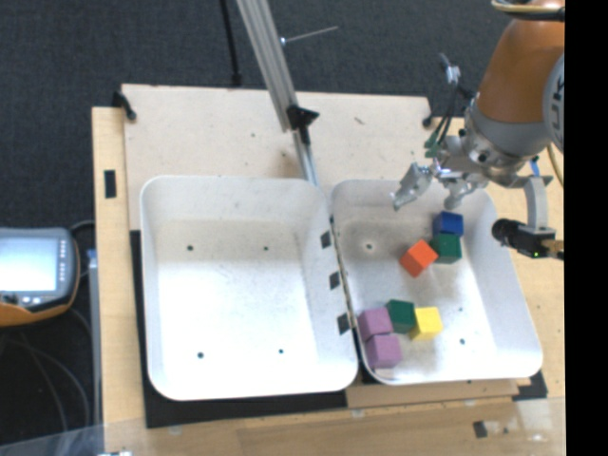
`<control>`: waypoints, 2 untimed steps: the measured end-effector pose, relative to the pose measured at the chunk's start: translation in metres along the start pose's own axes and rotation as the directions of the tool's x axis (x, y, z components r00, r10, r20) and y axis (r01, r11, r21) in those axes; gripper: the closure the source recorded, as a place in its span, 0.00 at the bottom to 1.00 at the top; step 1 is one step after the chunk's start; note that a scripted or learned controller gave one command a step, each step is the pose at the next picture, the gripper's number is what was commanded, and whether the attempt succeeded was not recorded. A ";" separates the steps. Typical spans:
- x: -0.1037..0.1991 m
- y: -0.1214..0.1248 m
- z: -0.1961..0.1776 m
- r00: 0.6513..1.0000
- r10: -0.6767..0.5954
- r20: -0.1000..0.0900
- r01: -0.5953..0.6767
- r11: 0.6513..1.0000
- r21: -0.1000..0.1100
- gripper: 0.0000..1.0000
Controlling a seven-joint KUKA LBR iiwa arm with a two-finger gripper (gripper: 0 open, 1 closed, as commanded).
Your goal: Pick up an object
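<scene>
My gripper hangs over the far part of the right bin, its two fingers spread apart and open, with nothing between them. Just below it lie a blue cube, a green cube touching it, and an orange cube to their left. Nearer the front of the bin sit two purple cubes, a dark green cube and a yellow cube, packed close together.
The left bin lies beside the right one, sharing a raised rim in the middle. A slanted aluminium bar runs down to the bins' far junction. A small screen device sits off the bench at left.
</scene>
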State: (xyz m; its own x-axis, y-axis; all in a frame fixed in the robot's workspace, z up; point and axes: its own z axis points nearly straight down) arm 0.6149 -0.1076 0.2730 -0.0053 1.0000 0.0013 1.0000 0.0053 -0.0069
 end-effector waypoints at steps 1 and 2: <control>0.015 -0.037 0.122 1.000 0.006 0.001 -0.006 1.000 0.001 0.00; 0.104 -0.047 0.075 1.000 -0.005 -0.002 0.005 1.000 -0.012 0.00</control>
State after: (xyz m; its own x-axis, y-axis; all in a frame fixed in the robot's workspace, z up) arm 0.5664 -0.0035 0.1989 -0.0100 0.9999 0.0033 0.9999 0.0100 0.0051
